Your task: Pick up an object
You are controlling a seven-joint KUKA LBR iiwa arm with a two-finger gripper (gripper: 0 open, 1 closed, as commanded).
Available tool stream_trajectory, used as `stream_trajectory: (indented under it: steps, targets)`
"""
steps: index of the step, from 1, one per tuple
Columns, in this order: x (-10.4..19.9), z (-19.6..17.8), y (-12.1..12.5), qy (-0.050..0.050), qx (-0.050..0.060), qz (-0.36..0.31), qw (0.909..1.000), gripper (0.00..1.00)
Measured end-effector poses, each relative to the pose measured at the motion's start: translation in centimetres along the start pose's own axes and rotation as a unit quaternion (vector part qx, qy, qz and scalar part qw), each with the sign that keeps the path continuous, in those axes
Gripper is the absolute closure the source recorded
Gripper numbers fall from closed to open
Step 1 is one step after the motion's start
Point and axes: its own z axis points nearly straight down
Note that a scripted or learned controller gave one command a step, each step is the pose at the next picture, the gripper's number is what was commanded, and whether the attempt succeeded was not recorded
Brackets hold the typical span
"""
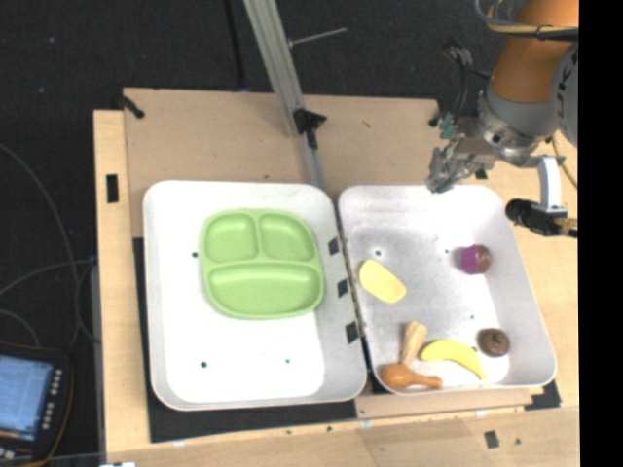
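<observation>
The arm (531, 76) is seen at the upper right, with the gripper (450, 175) held over the far rim of the right bin (428, 212). Nothing is seen between its tips; whether they are apart or together cannot be told at this size and angle.

Six small things are noted in the right bin. A yellow block (382, 281) lies near the left wall, well apart from the rest. A purple ball (473, 258) rests toward the right wall. Along the near edge a tan piece (414, 339), an orange piece (407, 377) and a banana (454, 356) are crowded together, the tan and orange pieces touching or nearly so. A brown ball (494, 341) sits just beside the banana's right end. The left bin (175, 358) carries a green divided plate (261, 264).

Step in hand, as judged: the approach. No thing is grasped or lifted, and the gripper is well apart from every candidate, so the pick is not yet begun.

Next move, as judged: a target is to be chosen, and the gripper is to be carried inward over the bin and lowered onto it. The yellow block or the purple ball would be favoured, each standing alone. The near-edge cluster would be harder, since neighbours could be nudged or caught together against the wall.
</observation>
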Motion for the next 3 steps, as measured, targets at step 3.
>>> stream_trajectory:
  steps: [3]
  targets:
    - [15.6, 1.4, -5.5, 0.001, 0.003, -0.001, 1.0000, 1.00]
